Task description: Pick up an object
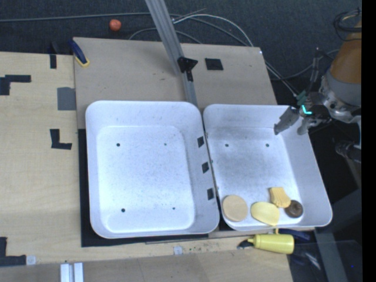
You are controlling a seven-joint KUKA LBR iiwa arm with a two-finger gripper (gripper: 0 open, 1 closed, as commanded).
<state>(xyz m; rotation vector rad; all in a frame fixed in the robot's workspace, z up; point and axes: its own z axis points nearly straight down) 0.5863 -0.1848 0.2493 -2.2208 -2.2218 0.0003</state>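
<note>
A yellow tool [271, 242] with a black tip lies on the bench just outside the right bin's near rim, well below the gripper in the camera view. Inside the right bin [247, 157], along that near rim, four candidate objects sit in a row, all well apart from the gripper and below it. From left to right they are: a round tan disc [235, 207], a pale yellow oval piece [265, 212], a small orange-yellow block [279, 196], and a dark round piece [294, 209]. The block touches or overlaps the oval piece; the dark piece sits just beside both.

The gripper [289, 124] is at the right bin's far right edge, above the rim area. Its two fingers are spread apart, with nothing between them. A small green light shows on the wrist just behind the fingers. The arm [346, 75], with its orange band, extends to the gripper's right.

The left bin [141, 169] lies to the gripper's left, beyond the right bin. A grey metal bar [170, 40] slants across the bench beyond both bins. A small orange ball [115, 24] rests far to the upper left.
</note>
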